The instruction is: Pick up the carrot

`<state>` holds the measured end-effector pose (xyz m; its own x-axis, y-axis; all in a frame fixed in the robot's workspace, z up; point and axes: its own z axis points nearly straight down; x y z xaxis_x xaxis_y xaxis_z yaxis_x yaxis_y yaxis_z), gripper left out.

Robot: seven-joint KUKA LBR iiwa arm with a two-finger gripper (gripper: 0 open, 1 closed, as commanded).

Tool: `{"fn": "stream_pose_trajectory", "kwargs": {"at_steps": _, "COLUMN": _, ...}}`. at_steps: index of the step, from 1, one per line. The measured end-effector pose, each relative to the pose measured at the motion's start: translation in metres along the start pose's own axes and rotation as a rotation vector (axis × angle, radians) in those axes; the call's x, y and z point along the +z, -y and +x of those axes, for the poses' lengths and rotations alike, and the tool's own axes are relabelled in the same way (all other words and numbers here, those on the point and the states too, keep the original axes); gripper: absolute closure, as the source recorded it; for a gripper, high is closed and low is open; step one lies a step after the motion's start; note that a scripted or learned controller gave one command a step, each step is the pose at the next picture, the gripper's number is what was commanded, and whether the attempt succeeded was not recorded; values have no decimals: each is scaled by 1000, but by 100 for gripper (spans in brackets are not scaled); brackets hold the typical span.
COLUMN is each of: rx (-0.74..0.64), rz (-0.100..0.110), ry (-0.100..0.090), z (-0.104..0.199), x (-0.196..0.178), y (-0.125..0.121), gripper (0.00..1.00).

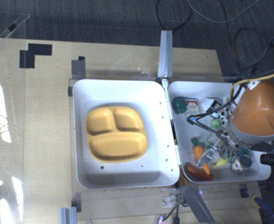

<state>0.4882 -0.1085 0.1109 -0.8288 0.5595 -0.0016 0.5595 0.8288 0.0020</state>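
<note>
A pale wooden bench [43,125] stood on dark carpet, with black cables [207,8] looping across the floor behind it. Two shallow white bins sat side by side on the bench. The left bin [80,171] held a yellow divided tray [115,133], lying upside down. The right bin [260,174] was crowded with small toys: a teal piece [179,105] near its upper left, a red item [200,171] at its lower edge, and the carrot [198,151], a small orange piece lying just above the red item. The arm [258,111], its orange band prominent, reached over the right bin. The gripper [215,148] hung over the clutter just right of the carrot; whether it was spread or closed could not be told.
</note>
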Motion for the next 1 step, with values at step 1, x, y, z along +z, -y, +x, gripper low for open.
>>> {"fn": "stream_pose_trajectory", "kwargs": {"at_steps": 1, "rx": -3, "rz": -2, "ry": 7, "z": 3, "x": 22, "y": -8, "gripper": 0}}
